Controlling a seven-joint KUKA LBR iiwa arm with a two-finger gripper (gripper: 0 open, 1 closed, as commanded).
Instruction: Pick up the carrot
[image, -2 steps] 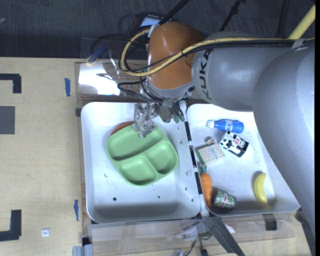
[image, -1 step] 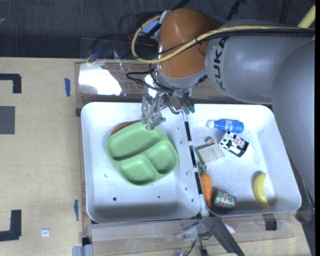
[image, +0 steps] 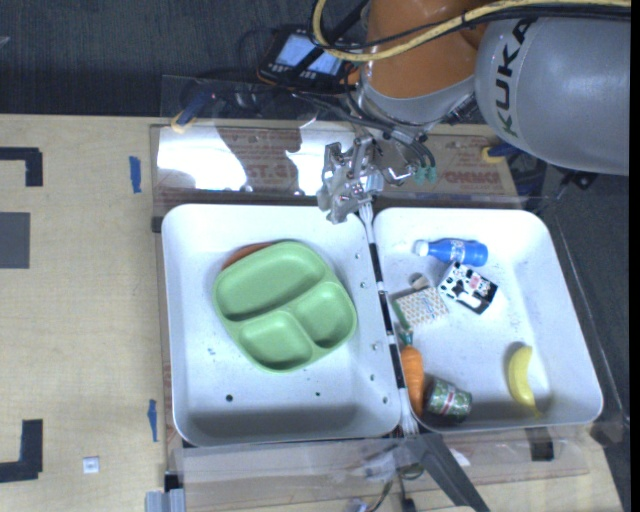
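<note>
Well below your empty, narrowly parted gripper (image: 345, 200), the carrot (image: 411, 373) hugs the bin wall (image: 380, 300), risking a glancing miss.

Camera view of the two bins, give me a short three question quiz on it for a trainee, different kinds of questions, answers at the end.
1. True or false: the carrot lies in the same bin as the green plate.
2. Which thing touches the carrot's near end? A) banana B) can C) blue bottle
3. Fill in: the gripper hangs over the far end of the ____ between the bins.

Key
1. False: the carrot is in the right bin, against the divider; the plate is in the left bin.
2. B
3. divider
</note>
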